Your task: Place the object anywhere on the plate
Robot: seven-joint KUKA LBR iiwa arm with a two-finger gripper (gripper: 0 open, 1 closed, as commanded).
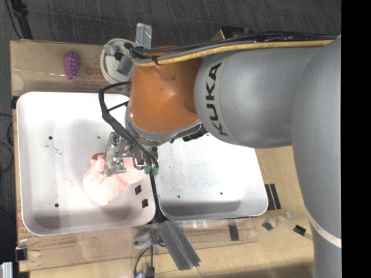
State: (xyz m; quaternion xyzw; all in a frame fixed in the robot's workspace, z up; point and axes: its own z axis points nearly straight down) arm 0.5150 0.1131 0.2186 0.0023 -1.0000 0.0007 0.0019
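Gripper: the gripper (116, 162) is hanging over the left bin (35, 155), right above the object; how it is set, I cannot tell.
Object: a pale pink, soft-looking lump (107, 184) is lying in the left bin.
Handling: probably light and squashy, likely deforming under pressure; pinching its bulging middle seems safest.

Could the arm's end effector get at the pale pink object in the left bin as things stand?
Probably yes. The end effector is directly over the pink object in the left bin, at its upper edge, with nothing between them. Whether it actually grips the object cannot be told.
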